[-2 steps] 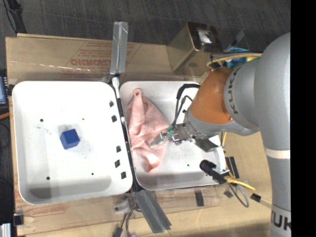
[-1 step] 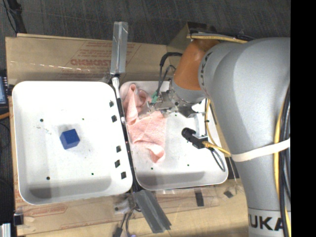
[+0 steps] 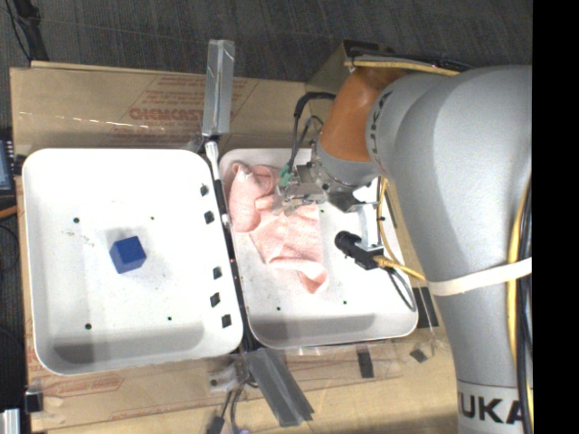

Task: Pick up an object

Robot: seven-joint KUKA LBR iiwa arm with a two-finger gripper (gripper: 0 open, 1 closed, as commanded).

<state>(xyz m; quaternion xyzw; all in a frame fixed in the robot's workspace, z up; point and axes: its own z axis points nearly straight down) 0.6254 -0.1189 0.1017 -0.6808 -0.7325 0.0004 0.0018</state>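
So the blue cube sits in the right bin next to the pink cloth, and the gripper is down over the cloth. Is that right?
Not quite. The blue cube sits alone in the left bin, not the right one. The rest holds: the pink cloth lies in the right bin, and the gripper is down over the cloth. The camera view shows this.

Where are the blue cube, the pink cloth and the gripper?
blue cube (image 3: pixel 128 253): camera view, on its top face, in the left bin.
pink cloth (image 3: pixel 288 238): camera view, on its flat middle part, in the right bin.
gripper (image 3: pixel 291 191): camera view, at its tip, over the cloth's upper part.
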